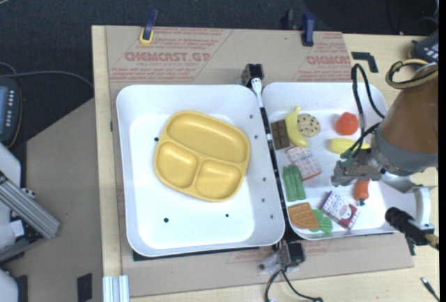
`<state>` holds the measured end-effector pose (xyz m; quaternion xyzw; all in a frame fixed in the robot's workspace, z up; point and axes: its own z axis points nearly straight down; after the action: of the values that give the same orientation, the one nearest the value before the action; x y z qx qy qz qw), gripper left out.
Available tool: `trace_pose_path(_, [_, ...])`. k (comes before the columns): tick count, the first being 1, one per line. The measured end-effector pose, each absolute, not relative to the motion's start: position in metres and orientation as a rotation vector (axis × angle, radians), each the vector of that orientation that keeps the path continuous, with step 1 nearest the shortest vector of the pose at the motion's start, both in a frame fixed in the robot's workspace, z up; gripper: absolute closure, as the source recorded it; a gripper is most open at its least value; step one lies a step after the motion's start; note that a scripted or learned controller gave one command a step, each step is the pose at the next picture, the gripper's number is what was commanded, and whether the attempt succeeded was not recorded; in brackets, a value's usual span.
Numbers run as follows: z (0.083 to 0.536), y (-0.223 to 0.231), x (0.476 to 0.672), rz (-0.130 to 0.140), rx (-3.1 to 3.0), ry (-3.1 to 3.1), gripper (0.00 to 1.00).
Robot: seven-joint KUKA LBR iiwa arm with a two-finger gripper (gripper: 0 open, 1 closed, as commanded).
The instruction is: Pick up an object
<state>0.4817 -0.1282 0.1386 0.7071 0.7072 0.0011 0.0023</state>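
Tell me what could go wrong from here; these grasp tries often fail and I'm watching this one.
1. The gripper hangs over tightly packed toys, so it may nudge the orange carrot-like piece or the small red-and-white packet instead of gripping one.
2. The arm hides what lies under it, so any grasp is hard to confirm.

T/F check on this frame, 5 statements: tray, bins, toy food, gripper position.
1. The yellow divided plate lies in the left bin. True.
2. The toy food is piled on the yellow divided plate. False: its compartments hold nothing; the toys lie in the right bin.
3. The gripper is over the right bin. True.
4. The banana lies at the near edge of the right bin. False: it lies in the far part, beside the cookie.
5. The green piece lies close to the divider between the bins. True.
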Motion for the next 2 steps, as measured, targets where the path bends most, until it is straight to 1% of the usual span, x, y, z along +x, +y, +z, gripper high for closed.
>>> trace_pose_path(2, [0.228,-0.131,0.481,0.005,2.215,2.218,1.0])
